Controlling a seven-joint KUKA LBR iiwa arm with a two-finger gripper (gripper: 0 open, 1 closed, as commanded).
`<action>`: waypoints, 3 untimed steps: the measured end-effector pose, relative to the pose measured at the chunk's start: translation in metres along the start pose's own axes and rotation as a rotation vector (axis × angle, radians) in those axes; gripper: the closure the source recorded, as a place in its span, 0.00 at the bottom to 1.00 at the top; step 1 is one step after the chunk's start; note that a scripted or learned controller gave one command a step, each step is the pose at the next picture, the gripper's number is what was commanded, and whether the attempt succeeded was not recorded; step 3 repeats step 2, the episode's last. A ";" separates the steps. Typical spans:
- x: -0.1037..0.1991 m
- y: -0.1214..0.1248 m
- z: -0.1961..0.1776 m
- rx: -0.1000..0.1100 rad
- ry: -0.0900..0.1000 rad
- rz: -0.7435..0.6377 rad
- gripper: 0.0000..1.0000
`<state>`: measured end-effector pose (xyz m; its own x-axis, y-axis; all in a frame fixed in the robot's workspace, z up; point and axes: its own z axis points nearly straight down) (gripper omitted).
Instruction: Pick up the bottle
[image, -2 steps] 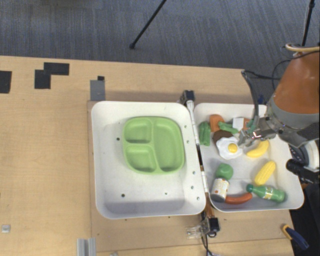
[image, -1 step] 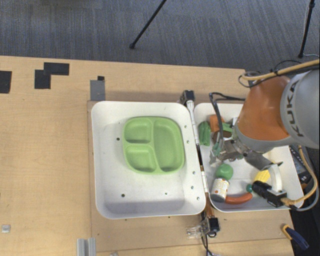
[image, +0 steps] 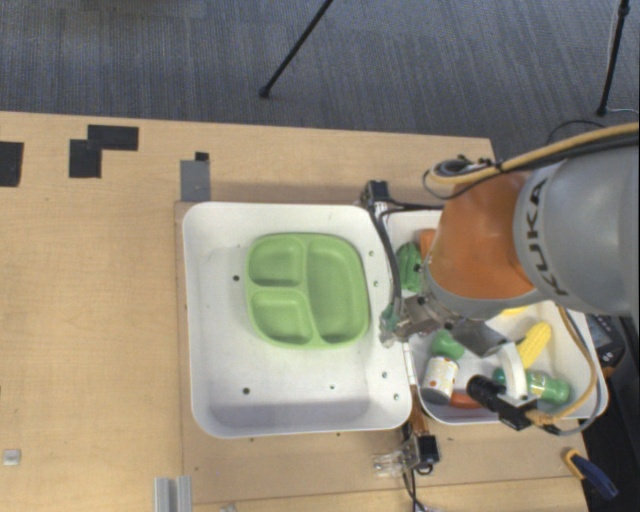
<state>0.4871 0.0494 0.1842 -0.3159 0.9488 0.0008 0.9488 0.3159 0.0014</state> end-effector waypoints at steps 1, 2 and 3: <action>0.043 0.014 -0.009 0.000 0.000 0.501 1.00; 0.109 0.036 -0.022 0.001 0.000 0.649 1.00; 0.109 0.036 -0.022 0.001 0.000 0.649 1.00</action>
